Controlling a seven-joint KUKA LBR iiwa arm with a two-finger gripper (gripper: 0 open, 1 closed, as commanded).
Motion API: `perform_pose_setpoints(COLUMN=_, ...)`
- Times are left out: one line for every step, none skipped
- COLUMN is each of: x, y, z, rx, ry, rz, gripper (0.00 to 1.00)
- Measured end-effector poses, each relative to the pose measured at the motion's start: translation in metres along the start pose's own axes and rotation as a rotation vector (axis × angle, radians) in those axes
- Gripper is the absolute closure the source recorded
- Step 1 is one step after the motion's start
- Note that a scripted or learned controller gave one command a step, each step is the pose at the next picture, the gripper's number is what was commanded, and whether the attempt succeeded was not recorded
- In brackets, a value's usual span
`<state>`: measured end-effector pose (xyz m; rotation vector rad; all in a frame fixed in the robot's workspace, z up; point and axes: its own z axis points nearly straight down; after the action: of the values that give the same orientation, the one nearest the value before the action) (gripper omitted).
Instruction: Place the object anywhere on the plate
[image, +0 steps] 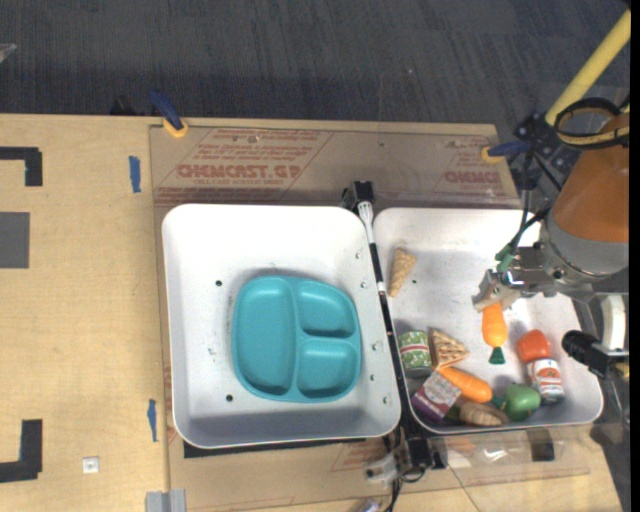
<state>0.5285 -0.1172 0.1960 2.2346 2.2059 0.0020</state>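
A teal three-part plate (297, 338) lies in the left white bin (190, 300). My gripper (497, 293) hangs over the right bin (450, 235), near its right side. A small orange carrot with a green tip (493, 328) hangs upright with its top end between the fingers, which are shut on it. The plate is far to the left of the gripper, across the wall between the bins.
In the right bin lie a tan cone (401, 270), a green can (414, 350), a sandwich wedge (449, 347), a second carrot (466, 382), a purple item (434, 398), a green pepper (521, 401) and a red bottle (540, 363).
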Motion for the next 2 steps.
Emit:
perform_pose_setpoints(x=0.064, y=-0.050, z=-0.018, rx=0.006, ry=0.003, rz=0.133, gripper=1.00)
perform_pose_setpoints(x=0.132, y=0.007, z=0.014, rx=0.005, ry=0.002, rz=0.114, gripper=1.00)
